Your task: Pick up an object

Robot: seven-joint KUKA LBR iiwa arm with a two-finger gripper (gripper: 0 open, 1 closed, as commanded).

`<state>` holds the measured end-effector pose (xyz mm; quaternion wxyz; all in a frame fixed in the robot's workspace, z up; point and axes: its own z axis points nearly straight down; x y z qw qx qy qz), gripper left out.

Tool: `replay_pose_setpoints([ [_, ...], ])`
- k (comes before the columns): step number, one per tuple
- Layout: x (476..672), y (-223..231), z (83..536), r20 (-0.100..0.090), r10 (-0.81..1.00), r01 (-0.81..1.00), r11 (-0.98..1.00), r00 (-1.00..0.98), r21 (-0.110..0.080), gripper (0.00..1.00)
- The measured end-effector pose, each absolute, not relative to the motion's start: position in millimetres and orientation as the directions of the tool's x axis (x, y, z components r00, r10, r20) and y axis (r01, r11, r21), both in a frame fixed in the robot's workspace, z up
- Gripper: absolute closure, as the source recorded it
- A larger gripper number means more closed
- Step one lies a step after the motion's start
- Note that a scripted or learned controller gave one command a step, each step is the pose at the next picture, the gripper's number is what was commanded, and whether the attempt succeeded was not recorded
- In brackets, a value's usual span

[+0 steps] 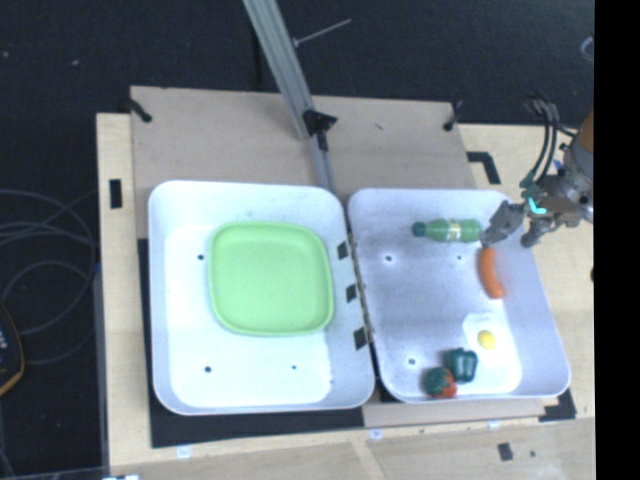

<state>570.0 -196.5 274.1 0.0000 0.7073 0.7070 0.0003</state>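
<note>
Two white bins side by side on a bench, with a green plate lying flat in the left bin. Five small things scattered in the right bin: a green bottle on its side near the far wall, an orange carrot just below it toward the right wall, a toy fried egg nearer the front, and a green pepper touching a red and green lump by the front wall. Gripper poised at that bin's far right corner, fingers spread wide with nothing between them, just beside the bottle's right end and just above the carrot's top.

Judged as the approach, with no grasp made yet. Closest candidates: bottle and carrot.

Plenty to go wrong from here. Risk of closing on air by coming down into the gap between bottle and carrot, or of nudging both aside. Risk of the bottle rolling off from an off-centre touch, being round and on its side. Risk of a finger catching the bin wall or rim so close to the corner, and stopping short. Risk of slipping off the carrot's tapered end by closing along its length rather than across it. Better to centre over one thing, turn the fingers across its narrow side, and only then descend
</note>
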Motion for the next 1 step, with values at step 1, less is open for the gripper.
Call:
replay_pose_setpoints([
  [1,570.0,-196.5,274.0,0.000,1.000,1.000,0.000,0.000,0.000,0.00],
])
